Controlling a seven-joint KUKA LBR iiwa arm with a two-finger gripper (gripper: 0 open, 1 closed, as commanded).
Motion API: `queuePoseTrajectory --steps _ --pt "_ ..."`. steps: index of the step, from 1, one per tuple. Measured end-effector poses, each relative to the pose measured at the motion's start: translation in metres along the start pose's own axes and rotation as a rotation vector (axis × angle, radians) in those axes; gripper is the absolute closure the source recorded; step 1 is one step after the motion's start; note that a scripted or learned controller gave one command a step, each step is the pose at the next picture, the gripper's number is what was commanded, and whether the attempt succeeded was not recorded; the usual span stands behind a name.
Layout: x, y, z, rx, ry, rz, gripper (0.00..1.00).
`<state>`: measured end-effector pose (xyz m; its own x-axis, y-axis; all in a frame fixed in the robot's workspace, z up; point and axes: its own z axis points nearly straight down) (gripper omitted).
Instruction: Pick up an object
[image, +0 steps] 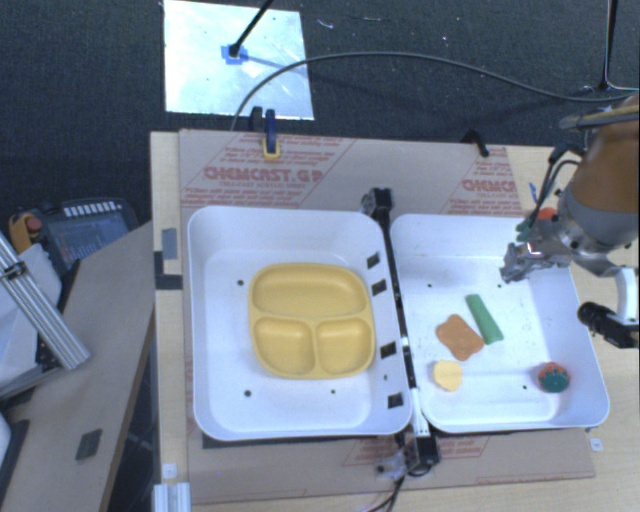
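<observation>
In the right bin (470, 410) lie a green stick (484, 318), a flat orange-brown piece (459, 337), a small pale yellow round piece (447, 375) and a small round red and teal object (553, 377). My gripper (520, 262) hangs over the upper right part of this bin, up and to the right of the green stick, apart from every object. Nothing shows between its fingertips.
The left bin (215, 400) holds a yellow divided plate (310, 318). A black divider with clips (390, 300) runs between the bins. The arm's orange band (612, 170) rises at the right edge. A clamp (268, 132) sits on the board behind.
</observation>
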<state>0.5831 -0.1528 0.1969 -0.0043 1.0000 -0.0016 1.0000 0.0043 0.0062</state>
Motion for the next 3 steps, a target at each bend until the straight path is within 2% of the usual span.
queuePoseTrajectory --steps 1,3 --pt "0.000 0.002 -0.045 0.000 0.000 -0.001 1.00" --pt "0.091 0.031 -0.055 0.002 0.003 -0.005 1.00"
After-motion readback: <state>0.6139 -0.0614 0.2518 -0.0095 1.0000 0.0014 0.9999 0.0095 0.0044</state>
